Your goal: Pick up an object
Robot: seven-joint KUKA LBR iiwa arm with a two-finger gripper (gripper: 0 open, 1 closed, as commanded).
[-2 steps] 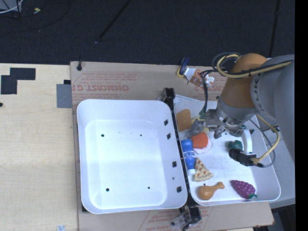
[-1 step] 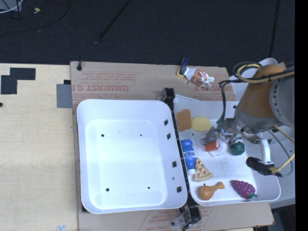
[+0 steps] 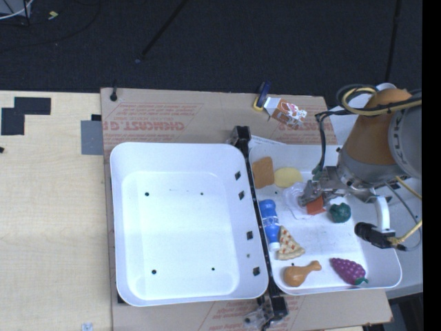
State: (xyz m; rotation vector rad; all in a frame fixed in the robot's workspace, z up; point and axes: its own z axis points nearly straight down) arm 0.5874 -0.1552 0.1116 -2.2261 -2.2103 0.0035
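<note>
Red object (image 3: pixel 315 207) just below gripper (image 3: pixel 313 193), right bin (image 3: pixel 386 271)

Robot lab, bench (image 3: pixel 55 205), white bins (image 3: pixel 179 288)

Two white bins sit side by side; the left bin (image 3: pixel 180 223) fills mid-frame. In the right bin (image 3: pixel 386 276), the gripper (image 3: pixel 315 197) hangs low over a small red object (image 3: pixel 316 207), possibly touching it. Nearby lie a blue bottle (image 3: pixel 269 218), pizza slice (image 3: pixel 289 245), drumstick (image 3: pixel 302 272) and purple grapes (image 3: pixel 348 269).

Grey arm (image 3: pixel 406 140) with orange band (image 3: pixel 375 126), looped yellow-black cables (image 3: pixel 355 102).
</note>
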